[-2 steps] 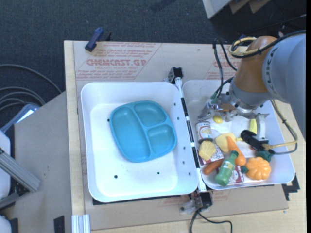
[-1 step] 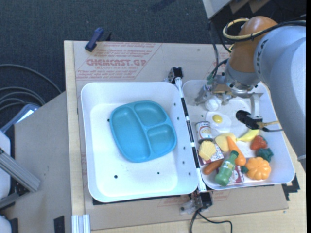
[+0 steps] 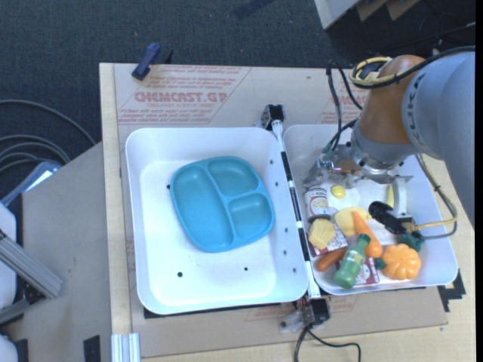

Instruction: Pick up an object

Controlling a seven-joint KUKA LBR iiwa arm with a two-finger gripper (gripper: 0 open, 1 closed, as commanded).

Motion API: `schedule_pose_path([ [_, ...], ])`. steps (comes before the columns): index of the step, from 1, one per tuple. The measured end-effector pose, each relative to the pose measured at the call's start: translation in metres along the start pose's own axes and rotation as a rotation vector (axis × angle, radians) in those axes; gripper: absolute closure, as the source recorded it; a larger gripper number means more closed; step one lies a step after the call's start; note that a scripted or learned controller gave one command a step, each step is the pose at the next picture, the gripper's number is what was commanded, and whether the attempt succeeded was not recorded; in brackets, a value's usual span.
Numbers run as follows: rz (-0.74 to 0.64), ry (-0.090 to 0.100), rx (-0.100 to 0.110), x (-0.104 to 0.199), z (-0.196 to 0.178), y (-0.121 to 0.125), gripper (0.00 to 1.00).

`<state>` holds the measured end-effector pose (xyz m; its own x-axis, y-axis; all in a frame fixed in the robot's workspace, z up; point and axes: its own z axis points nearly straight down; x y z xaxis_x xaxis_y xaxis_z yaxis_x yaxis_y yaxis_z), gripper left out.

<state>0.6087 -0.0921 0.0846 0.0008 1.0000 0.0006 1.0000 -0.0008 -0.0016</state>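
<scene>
The left bin [image 3: 151,277] holds a blue divided tray [image 3: 221,202], the right bin [image 3: 445,266] holds toy food including an orange pumpkin [image 3: 400,261], and the gripper [image 3: 355,168] state cannot be determined, being hidden beneath the wrist.

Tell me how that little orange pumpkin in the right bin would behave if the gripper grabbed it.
The orange pumpkin looks like a moulded toy, so probably stiff and light. Its rounded, glossy-looking sides may slip between the fingers or roll when nudged. It sits crowded against the carrot and near the bin wall, so neighbours would likely shift.
</scene>
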Motion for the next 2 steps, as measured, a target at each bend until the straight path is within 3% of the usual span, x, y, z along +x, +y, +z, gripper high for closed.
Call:
schedule_pose_path([
  [1, 0.000, 0.000, 0.000, -0.002, 0.000, -0.023, 0.00],
  [2, -0.002, -0.001, -0.003, -0.004, -0.001, 0.058, 0.00],
])
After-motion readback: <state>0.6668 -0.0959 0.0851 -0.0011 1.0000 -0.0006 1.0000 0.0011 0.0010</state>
